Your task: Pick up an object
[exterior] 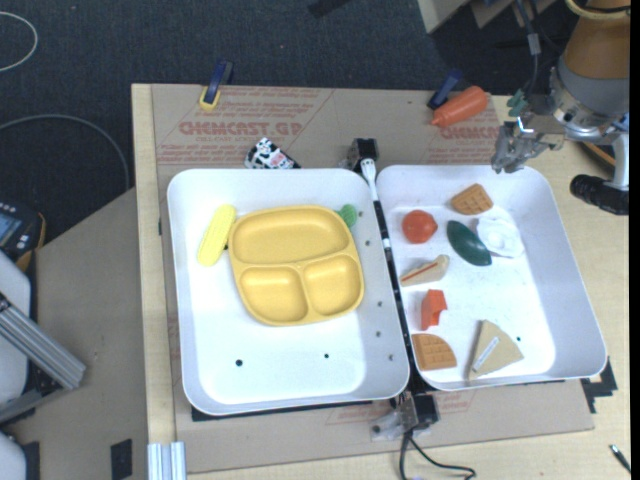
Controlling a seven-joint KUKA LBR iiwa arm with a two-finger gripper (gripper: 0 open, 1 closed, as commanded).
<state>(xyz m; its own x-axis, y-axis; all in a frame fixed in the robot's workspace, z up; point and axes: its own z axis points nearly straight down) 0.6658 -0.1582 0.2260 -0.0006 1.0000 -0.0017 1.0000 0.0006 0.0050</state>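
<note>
You will find the gripper (515,156) at the upper right of the camera view, hanging above the far rim of the right bin (575,288); whether its jaws are spread or pressed together cannot be told, and nothing shows between them. The candidate objects lie in the right bin. Nearest the gripper is a tan cracker-like piece (471,200) in the far part of the bin. Just below it sit a dark green oval piece (468,242) and a white lump (499,235), touching each other. To their left lies a red tomato-like ball (420,226). Toward the middle you see a sandwich-like wedge (424,269) and a small red block (432,308). Near the front edge rest a brown waffle-like piece (434,352) and a tan triangular wedge (493,349). The left bin (200,358) bears a yellow divided tray (295,263), with a yellow corn-like piece (215,234) just beside its left edge.
</note>
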